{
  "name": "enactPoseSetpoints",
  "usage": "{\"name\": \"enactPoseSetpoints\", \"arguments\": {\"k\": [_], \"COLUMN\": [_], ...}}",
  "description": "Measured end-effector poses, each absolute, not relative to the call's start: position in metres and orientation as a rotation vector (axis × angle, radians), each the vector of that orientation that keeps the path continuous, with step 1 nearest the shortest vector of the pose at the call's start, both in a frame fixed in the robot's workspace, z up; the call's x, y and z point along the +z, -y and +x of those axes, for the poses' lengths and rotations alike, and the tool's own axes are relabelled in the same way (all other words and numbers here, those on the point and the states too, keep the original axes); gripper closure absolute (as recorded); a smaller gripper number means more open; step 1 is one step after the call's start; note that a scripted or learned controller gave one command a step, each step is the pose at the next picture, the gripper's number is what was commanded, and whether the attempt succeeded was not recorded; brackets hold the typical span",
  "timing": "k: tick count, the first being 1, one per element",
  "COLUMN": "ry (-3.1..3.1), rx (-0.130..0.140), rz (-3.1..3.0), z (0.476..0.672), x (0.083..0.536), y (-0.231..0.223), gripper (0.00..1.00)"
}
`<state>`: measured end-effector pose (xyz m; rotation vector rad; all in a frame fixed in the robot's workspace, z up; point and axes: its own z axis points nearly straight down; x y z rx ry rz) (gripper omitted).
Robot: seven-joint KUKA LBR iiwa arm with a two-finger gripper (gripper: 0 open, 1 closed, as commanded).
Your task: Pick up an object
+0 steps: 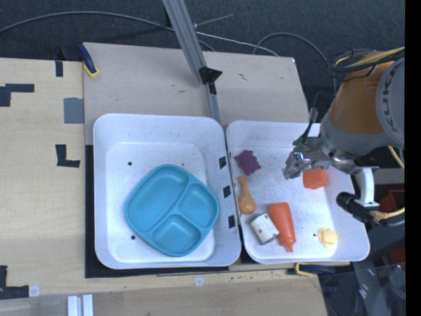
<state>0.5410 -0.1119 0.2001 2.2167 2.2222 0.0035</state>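
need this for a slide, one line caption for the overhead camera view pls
KUKA arm's claw poised above the right bin beside an orange block; a blue divided plate fills the left bin.

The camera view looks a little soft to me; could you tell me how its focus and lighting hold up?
Camera view: light is even and diffuse, with faint shadows beside the blue tray and carrot; no strong glare on the white bins; the whole frame is mildly soft, and the gripper and small yellow piece lack fine detail.
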Motion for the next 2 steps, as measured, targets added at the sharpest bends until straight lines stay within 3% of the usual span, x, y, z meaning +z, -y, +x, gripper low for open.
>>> {"name": "enactPoseSetpoints", "arguments": {"k": [1,2], "ry": [-2.224,-2.231], "rx": [-0.001,0.000], "rz": [2.220,2.215], "z": [0.541,0.555], "x": [0.224,0.216], "y": [0.111,0.052], "gripper": [1.00,1.00]}}
